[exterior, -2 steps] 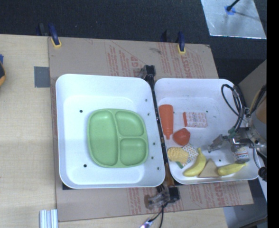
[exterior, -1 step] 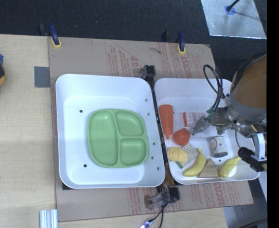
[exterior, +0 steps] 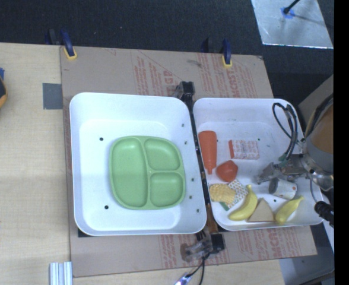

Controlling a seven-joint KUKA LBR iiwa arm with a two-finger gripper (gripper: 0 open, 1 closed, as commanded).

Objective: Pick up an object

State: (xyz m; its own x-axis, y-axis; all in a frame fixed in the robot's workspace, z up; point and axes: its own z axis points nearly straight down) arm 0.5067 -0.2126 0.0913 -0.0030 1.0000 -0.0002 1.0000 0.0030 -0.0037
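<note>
The gripper hangs low in the right bin, toward its right side. Whether it is spread or pressed together cannot be told from above, and nothing is seen held.

Several things lie close. The nearest is a banana, just near of the gripper and slightly right, its long axis running near-left to far-right. A second banana lies to the near-left, angled much the same. A tomato sits to the left, a carrot beyond it with its long axis near-to-far, and a packet to the far-left.

The left bin holds a green tray, well apart from the gripper.
</note>
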